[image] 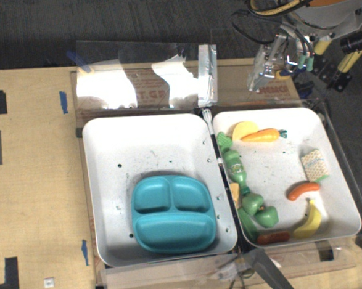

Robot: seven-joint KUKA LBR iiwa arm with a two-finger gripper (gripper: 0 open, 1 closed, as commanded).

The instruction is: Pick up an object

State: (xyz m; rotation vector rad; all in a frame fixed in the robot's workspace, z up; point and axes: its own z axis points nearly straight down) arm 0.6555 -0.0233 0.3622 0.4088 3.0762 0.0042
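Observation:
My gripper (264, 73) hangs above the bench behind the right bin (337, 161), past its far rim, open with nothing between its fingers. The right bin holds toy food: an orange carrot (264, 135) beside a yellow piece (243, 129) at the far side, a beige waffle-like block (314, 164), a red-orange pepper (303, 190), a yellow banana (308, 219), and several green vegetables (233, 163) along the left wall down to green peppers (260, 210). A red piece (274, 237) lies at the near rim.
The left bin (107, 152) holds a teal divided tray (172, 214) in its near half. Clear plastic and a metal bracket (207, 74) stand behind the bins. Cables (270, 5) and the arm's wrist fill the top right.

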